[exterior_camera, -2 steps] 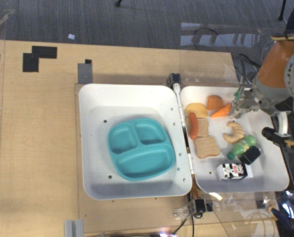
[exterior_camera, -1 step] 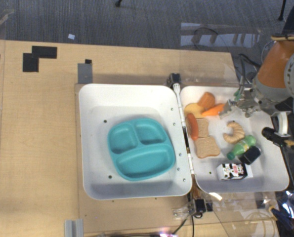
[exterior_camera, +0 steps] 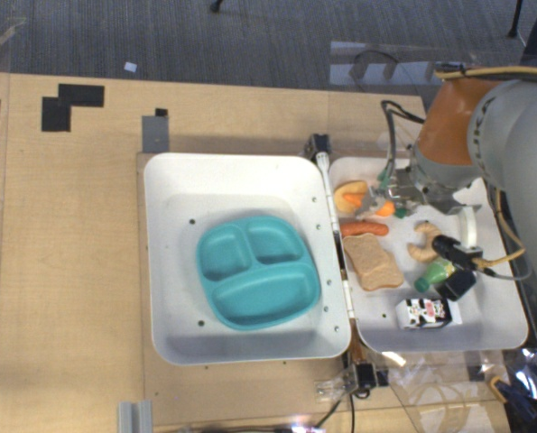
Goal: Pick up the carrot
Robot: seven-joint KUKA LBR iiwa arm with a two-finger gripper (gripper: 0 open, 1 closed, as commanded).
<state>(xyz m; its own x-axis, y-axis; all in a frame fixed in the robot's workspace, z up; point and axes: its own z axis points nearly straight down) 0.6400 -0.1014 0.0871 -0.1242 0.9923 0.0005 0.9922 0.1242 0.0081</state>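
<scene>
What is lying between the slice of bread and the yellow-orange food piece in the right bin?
In the camera view, a sausage lies crosswise between the bread slice and the yellow-orange piece, near the right bin's left wall.

Robotics lab bench sitting on grey carpet

A grey industrial arm (exterior_camera: 512,133) is reaching over two white bins (exterior_camera: 160,242) fixed on a pale wooden benchtop (exterior_camera: 60,269); cables are trailing at the near edge, black tape marks (exterior_camera: 69,105) are showing far left, and stand legs are resting on the carpet (exterior_camera: 160,16) beyond
</scene>
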